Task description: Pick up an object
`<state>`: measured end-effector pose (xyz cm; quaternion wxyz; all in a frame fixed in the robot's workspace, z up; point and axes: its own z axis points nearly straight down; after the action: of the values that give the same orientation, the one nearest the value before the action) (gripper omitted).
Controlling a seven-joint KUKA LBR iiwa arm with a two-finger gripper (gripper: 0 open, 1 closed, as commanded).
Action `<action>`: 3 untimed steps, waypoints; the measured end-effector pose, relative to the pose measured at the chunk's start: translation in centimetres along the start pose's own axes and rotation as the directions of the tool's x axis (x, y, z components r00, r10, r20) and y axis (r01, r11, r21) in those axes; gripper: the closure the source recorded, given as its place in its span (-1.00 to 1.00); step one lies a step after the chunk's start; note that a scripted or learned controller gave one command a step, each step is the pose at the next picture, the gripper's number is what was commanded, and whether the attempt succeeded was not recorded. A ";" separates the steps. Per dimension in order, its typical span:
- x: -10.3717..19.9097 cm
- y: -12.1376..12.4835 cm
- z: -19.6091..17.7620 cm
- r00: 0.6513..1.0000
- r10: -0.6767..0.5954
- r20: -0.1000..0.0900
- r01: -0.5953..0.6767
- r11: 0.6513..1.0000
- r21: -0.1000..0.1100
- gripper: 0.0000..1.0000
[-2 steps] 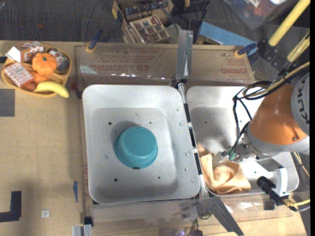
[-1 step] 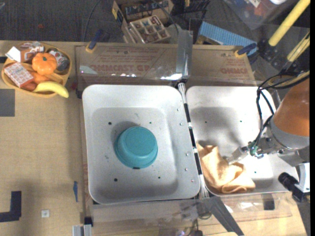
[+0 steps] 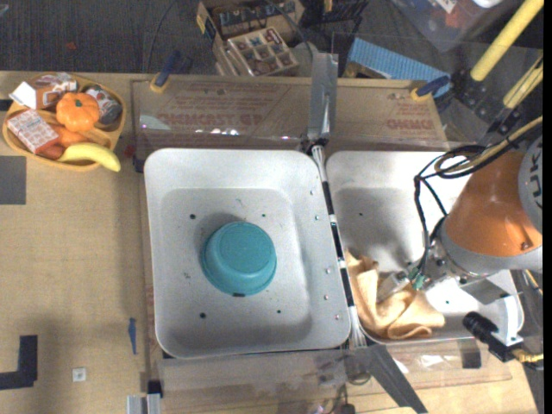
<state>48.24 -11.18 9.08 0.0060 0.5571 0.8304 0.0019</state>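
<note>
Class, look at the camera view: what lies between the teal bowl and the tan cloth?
The two bins' adjoining white walls lie between bowl and cloth; the bowl's bin floor is otherwise bare.

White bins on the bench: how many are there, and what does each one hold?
2. The left bin holds a teal bowl. The right bin holds a yellow cloth, with the hand over it.
</note>
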 end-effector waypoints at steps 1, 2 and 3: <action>-0.1 0.0 -0.9 1.000 0.005 -0.001 -0.005 1.000 -0.003 1.00; -0.1 0.0 -1.0 1.000 0.005 0.000 -0.005 1.000 -0.003 -1.00; -0.4 0.0 -2.0 1.000 0.011 0.002 -0.011 1.000 -0.006 1.00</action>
<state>48.31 -11.51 11.03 0.0084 0.5615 0.8274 0.0037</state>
